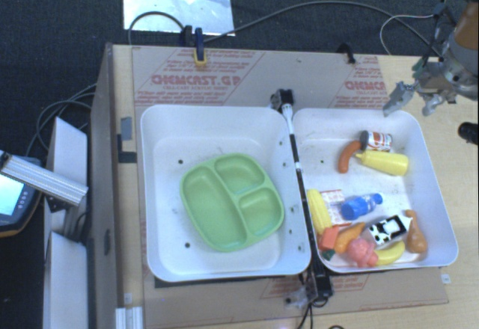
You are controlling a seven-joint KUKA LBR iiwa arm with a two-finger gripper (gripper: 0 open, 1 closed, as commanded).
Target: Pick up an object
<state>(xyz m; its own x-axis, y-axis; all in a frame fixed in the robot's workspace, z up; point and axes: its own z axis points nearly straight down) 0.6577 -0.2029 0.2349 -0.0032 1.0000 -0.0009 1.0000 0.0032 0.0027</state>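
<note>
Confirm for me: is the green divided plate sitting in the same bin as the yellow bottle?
No. The green divided plate lies in the left bin, while the yellow bottle lies in the right bin.

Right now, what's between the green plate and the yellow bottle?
In the camera view, the rims where the two bins meet run between the green plate and the yellow bottle, then an orange toy just left of the bottle.

toys crowd right bin (upper-left floor bare)
</note>
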